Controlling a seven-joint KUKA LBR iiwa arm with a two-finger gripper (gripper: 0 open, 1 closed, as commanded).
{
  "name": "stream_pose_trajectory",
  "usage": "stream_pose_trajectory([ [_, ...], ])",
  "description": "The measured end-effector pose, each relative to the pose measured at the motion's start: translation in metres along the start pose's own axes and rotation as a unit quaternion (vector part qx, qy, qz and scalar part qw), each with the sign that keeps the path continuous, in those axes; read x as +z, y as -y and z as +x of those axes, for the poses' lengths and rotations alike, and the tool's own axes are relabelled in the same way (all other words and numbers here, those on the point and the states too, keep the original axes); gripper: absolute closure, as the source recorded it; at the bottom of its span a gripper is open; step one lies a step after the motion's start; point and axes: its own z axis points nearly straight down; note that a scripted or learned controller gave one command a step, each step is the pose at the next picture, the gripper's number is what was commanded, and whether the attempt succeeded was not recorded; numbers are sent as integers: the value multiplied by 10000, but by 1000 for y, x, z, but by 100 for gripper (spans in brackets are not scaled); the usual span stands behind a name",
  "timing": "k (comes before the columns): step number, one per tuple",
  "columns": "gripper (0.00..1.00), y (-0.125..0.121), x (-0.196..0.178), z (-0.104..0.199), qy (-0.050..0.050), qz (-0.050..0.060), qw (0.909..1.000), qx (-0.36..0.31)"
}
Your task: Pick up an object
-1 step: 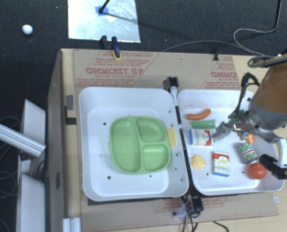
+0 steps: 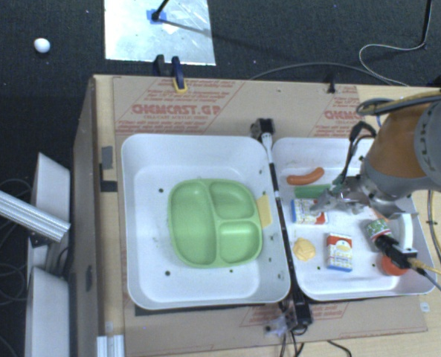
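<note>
The right bin (image 2: 317, 153) holds several small items: an orange sausage (image 2: 306, 175), a flat green piece (image 2: 308, 192), a white packet with red print (image 2: 305, 213), a yellow lump (image 2: 303, 250), a small red and white carton (image 2: 340, 251), a green can (image 2: 376, 229) and a red-orange item (image 2: 393, 263). My gripper (image 2: 328, 199) hangs low over the middle of this bin, just right of the white packet and the green piece. Whether it touches either one is unclear.
The left bin (image 2: 142, 199) carries a green divided plate (image 2: 214, 222), with a small yellow piece (image 2: 265, 210) at the plate's right edge. The arm's grey and orange body (image 2: 402, 155) covers the right bin's far right corner. A ridge (image 2: 276, 199) divides the two bins.
</note>
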Motion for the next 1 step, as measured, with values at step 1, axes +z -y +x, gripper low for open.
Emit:
stream_pose_trajectory([
  [1, 0, -64, 6, 25, -13, 27, 10000, -20],
])
